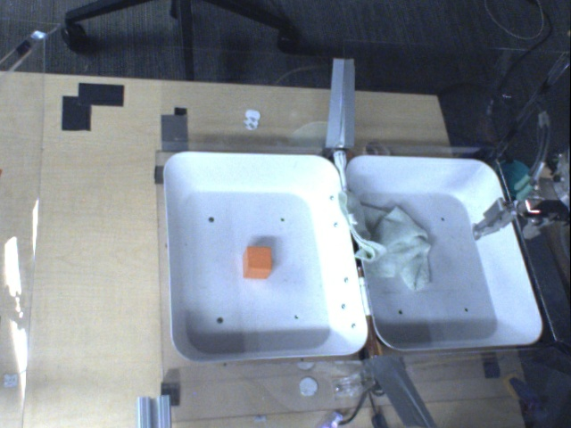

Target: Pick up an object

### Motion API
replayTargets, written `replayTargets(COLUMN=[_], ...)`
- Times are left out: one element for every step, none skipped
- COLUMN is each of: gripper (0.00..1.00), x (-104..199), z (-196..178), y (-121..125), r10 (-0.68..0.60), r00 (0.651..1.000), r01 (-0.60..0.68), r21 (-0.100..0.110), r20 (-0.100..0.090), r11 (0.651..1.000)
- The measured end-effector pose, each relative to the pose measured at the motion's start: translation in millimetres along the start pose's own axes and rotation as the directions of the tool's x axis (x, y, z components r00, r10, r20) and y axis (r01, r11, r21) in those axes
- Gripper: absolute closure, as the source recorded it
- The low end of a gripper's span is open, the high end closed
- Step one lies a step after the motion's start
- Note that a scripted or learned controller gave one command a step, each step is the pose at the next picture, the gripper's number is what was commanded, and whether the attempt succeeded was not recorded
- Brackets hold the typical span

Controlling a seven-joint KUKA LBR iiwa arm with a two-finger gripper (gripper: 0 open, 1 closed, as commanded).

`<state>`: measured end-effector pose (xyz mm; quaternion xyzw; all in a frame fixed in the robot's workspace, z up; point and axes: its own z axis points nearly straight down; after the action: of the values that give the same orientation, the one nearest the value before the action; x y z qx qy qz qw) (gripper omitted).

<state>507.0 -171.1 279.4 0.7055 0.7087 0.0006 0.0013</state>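
Note:
A small orange cube (258, 262) lies on the floor of the left white bin (192, 328), a little left of its middle. A crumpled pale grey-green cloth (401, 243) sits in the left half of the right white bin (508, 319), with a strip trailing up against the divider. My gripper (508, 210) hangs at the right bin's right rim, well to the right of the cloth and touching neither object. Nothing shows in its grasp.
A grey metal post (340, 105) stands behind the seam between the bins. Cables and arm parts (535, 150) crowd the far right edge. Black tape marks (89, 103) lie on the wooden bench at the upper left.

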Motion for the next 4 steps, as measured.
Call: replayTargets(gripper=[0.00,0.00,1.00,1.00], x=[-18,-26,-25,-27], z=[61,180,168,156], y=[75,114,116,124], r10=[0.176,0.437,0.430,0.057], r00=[0.984,0.899,0.903,0.998], r01=[-0.176,-0.437,-0.430,-0.057], r21=[0.001,0.002,-0.003,-0.002], r20=[-0.001,0.000,0.001,0.000], r11=[0.984,0.899,0.903,0.998])
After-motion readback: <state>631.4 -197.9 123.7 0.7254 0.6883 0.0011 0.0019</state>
